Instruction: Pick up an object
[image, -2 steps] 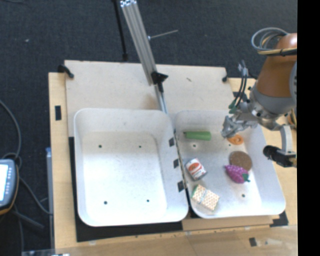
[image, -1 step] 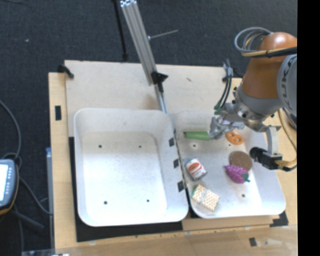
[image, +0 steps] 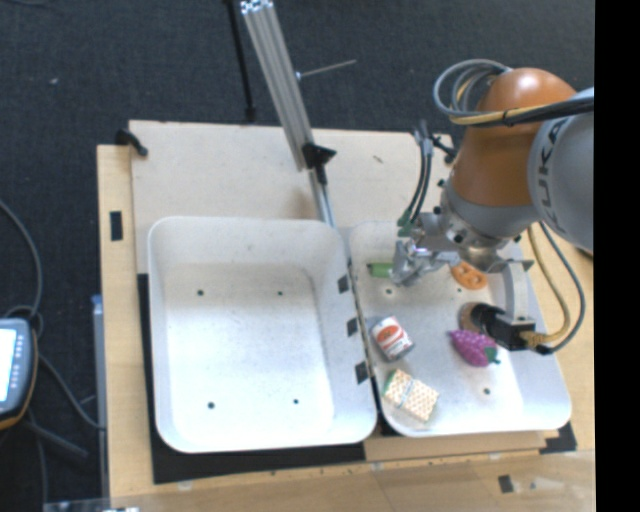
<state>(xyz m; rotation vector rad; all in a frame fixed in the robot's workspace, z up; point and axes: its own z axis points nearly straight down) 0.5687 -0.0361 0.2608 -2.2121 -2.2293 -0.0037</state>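
While the grey metal hand (image: 408, 262) hangs low over the right white bin (image: 535, 400), nothing is picked up yet. I cannot tell its grip. The small green piece (image: 379, 268) lies just beside it.

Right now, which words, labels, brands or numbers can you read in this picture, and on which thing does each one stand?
"KU": grey letters running down the arm, cut off at the picture's edge; the rest of the brand is out of view.
Small can: red and white label, print too blurred to read.
Patterned box: orange and green print, too small to read.
Handheld screen at the left edge: lit, but nothing legible.
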